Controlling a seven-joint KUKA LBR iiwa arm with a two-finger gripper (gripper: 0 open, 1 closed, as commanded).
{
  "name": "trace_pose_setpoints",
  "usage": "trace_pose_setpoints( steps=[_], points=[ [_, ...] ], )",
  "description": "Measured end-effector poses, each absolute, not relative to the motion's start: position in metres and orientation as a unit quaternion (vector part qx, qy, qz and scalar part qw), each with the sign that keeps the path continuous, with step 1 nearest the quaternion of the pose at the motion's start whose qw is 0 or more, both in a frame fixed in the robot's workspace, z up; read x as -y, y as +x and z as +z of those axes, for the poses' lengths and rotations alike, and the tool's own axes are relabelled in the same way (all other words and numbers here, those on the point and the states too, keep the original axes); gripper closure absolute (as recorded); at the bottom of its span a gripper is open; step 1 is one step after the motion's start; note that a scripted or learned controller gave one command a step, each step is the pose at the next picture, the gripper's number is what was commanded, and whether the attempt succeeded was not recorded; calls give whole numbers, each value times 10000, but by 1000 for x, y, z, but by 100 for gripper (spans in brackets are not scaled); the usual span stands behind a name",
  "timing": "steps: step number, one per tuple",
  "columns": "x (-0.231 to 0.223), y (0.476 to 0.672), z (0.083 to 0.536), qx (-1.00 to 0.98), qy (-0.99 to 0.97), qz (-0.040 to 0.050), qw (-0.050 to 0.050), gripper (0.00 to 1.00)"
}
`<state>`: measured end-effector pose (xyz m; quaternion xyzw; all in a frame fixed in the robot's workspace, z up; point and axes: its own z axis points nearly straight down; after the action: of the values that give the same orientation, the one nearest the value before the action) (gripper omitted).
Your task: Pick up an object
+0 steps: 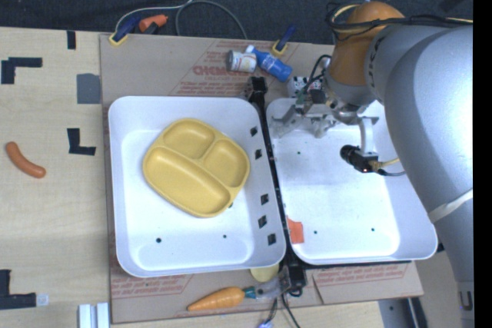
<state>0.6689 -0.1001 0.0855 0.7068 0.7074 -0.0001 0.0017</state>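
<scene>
**Bench (192,65) with twin bins is being worked, and a miss is being risked**

Side by side, a left bin (123,188) and a right bin (346,242) are being reached over by the grey arm (430,104). The gripper (307,115) is being held low at the right bin's far corner, just beside the divider; whether it is spread or closed cannot be told. The yellow divided plate (196,165) is being left lying in the left bin, well apart. A grasp on bare bin floor is being risked, and the divider could be struck.

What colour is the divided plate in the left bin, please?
Yellow; the divided plate shows in the camera view.
</scene>
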Motion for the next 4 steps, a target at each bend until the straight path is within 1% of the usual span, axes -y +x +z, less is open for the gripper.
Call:
trace_pose_setpoints(
  steps=[1, 2, 3, 4],
  points=[
    [97, 669, 85, -7071, 7071, -6, 17, 0],
    [104, 669, 86, -7076, 7066, 2, 10, 0],
    [104, 669, 96, -7082, 7060, -5, 17, 100],
    [104, 669, 96, -7082, 7060, -5, 20, 0]
  ],
)
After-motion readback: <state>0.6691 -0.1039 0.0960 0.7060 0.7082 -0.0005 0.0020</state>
